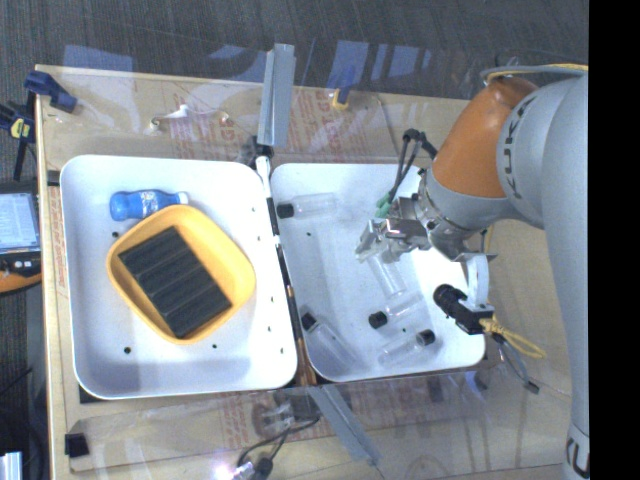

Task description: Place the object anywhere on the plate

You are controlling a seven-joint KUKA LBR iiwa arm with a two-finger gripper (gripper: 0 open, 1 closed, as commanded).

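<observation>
Bench point(150, 118) carries two white bins side by side; the left bin point(90, 368) holds one yellow plate point(225, 258) with a dark ribbed insert point(175, 281), lying near the bin's middle, and one blue bottle point(140, 203) lying on its side just beyond the plate, toward the bin's far-left corner. The right bin point(330, 268) holds several clear plastic vials with black caps, perhaps four; one point(398, 305) lies near the middle, another point(405, 346) near the front edge, a third point(305, 206) by the far-left corner, a fourth point(325, 340) at the front-left. The claw point(385, 238) hangs over the right bin's middle; whether it is spread or pressed together cannot be told.
</observation>
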